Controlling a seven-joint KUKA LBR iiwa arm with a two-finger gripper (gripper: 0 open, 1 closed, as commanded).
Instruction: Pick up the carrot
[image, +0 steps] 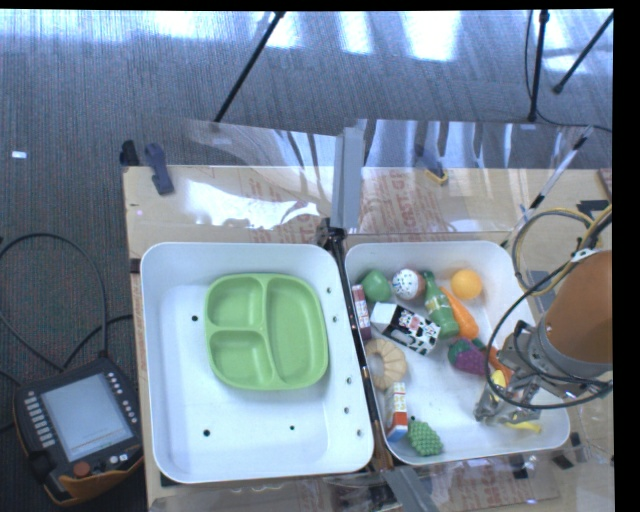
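Arm (590, 315), grey with an orange band, enters from 3 o'clock and hangs over the lower right corner of the right bin (500, 255), cables looping round its wrist. Pincer (500, 405) points down near the bin floor at about 4 o'clock in that bin; whether it is wide or narrow cannot be told, and nothing can be seen between it. A small yellow item (525, 426) lies just beside it on the bin floor.

Carrot (461, 312), orange and slanted, lies in the upper middle of the right bin, at 10 o'clock from the pincer and well apart from it. It lies just below the orange ball (466, 284), with a green toy (444, 318) touching its left side and purple grapes (467, 356) near its lower end. A black-and-white carton (410, 329) sits at 9 o'clock from the carrot; its print is too small to read. A white spotted ball (406, 283), a green pepper (376, 286), a tan ring (384, 360), a small bottle (398, 408) and a green bumpy toy (425, 437) fill the bin's left half.

Left bin (170, 400) holds a green divided plate (267, 331). Red lettering on the surface (250, 195) behind the bins is unreadable. Open floor in the right bin lies at 6 o'clock, between the bottle and the pincer.
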